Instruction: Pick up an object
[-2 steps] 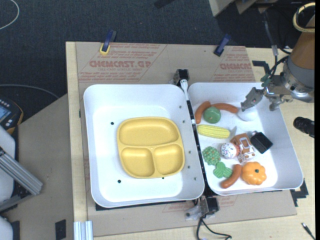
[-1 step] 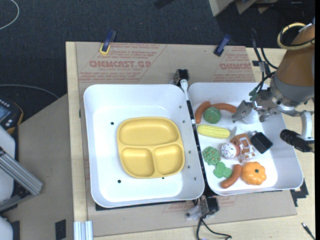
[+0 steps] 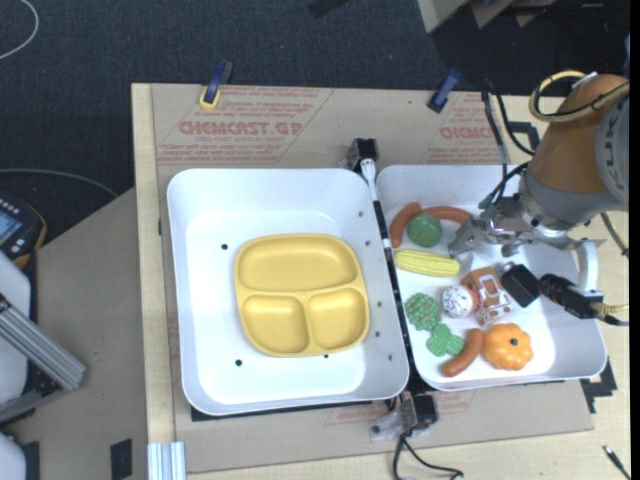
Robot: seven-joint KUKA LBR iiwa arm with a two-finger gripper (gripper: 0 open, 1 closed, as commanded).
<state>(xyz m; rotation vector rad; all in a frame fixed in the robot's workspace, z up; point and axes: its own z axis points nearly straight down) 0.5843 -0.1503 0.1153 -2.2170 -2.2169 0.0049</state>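
Brown-board table [image 3: 300, 118], printed "CHEMCAST G.P" in red, carries two white bins. Left bin [image 3: 200, 268]: yellow compartment tray [image 3: 300, 293]. Right bin [image 3: 580, 338], frame right: I log corn cob [image 3: 427, 263], green ball [image 3: 425, 230], sausage [image 3: 462, 353], orange pumpkin [image 3: 507, 346], broccoli [image 3: 421, 310]. My gripper [image 3: 480, 233] hovers beside the ball; closure I cannot tell.

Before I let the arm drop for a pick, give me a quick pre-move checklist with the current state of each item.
1. Claw over the right bin, above the toy food: ok.
2. Claw carrying nothing: cannot tell; its tips are not clear in the camera view.
3. Target free of neighbours: not ok; corn cob, green ball and sausage lie close together.
4. Pumpkin has some room on its right: ok.
5. Yellow tray sits alone in the left bin: ok.
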